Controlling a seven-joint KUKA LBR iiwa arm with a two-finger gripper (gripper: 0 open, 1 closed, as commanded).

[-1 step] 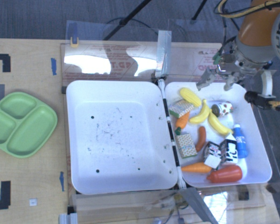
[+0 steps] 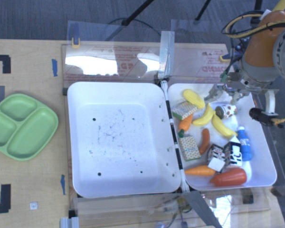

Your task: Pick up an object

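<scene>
The right bin (image 2: 268, 167) holds several toy foods. Among them are yellow bananas (image 2: 194, 98) (image 2: 222, 126), a carrot (image 2: 185, 122), a patterned box (image 2: 190, 147), a blue bottle (image 2: 243, 144) and a red pepper (image 2: 230, 176). My gripper (image 2: 224, 97) hangs over the bin's far part, open, its fingers (image 2: 212, 95) spread with nothing between them. Just in front of the fingertips lies a small white, red and dark object (image 2: 226, 110), between two bananas.
The left bin (image 2: 73, 127) sits beside the right one, with a hinge strip between them. A green divided plate (image 2: 21, 126) rests on the wooden bench at far left. Clear panels stand behind both bins. Cables loop around the arm's orange band (image 2: 259, 46).
</scene>
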